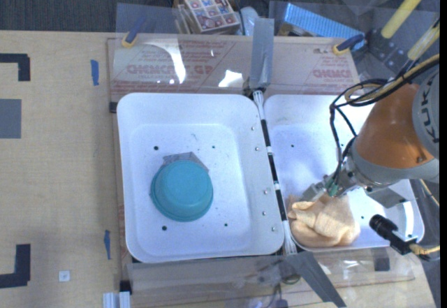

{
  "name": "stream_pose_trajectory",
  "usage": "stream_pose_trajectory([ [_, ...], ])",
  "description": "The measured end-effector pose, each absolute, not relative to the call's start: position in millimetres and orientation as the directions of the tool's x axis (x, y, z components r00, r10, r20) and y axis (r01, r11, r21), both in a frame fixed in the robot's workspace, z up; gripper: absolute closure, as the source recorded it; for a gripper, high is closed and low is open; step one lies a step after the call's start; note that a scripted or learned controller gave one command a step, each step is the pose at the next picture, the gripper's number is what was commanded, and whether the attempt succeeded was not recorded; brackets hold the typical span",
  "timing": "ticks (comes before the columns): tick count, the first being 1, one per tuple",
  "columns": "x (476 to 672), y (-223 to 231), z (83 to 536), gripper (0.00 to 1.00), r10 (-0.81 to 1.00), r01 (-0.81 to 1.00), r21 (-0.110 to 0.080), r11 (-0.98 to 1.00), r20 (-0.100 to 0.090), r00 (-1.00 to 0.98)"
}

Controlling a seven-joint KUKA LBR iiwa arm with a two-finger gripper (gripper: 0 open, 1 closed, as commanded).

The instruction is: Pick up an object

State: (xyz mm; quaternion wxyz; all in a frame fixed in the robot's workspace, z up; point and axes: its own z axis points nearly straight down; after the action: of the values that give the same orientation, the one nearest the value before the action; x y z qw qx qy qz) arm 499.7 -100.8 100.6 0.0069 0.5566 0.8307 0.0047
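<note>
Lower right of frame: tan plush toy (325, 221) in right bin (307, 132). Claw (334, 186) just above it, grip state indiscernible. Left bin (140, 118): teal bowl (182, 191).

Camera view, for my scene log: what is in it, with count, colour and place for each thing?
bins: 2, white, side by side on the bench
bowl: 1, teal, upside down in the left bin
grey patch: 1, flat on the left bin's floor, partly under the bowl
soft tan object: 1, near corner of the right bin
blue tape marks: 2, on the bench left of the bins
arm: 1, grey with orange band, over the right bin
gripper: 1, just above the soft tan object
</note>
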Motion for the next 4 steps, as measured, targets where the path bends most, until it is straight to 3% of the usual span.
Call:
stream_pose_trajectory([
  [1,504.5,-101.6,90.1,0.00,0.992,0.992,0.013,0.128,-0.003,-0.128],
  [2,506.3,-103.6,101.4,1.00,0.992,0.992,0.020,0.124,-0.006,-0.124],
  [3,506.2,-103.7,101.4,0.00,0.992,0.992,0.020,0.124,-0.006,-0.123],
  [4,506.5,-105.5,111.2,1.00,0.993,0.992,0.022,0.121,-0.008,-0.120],
])
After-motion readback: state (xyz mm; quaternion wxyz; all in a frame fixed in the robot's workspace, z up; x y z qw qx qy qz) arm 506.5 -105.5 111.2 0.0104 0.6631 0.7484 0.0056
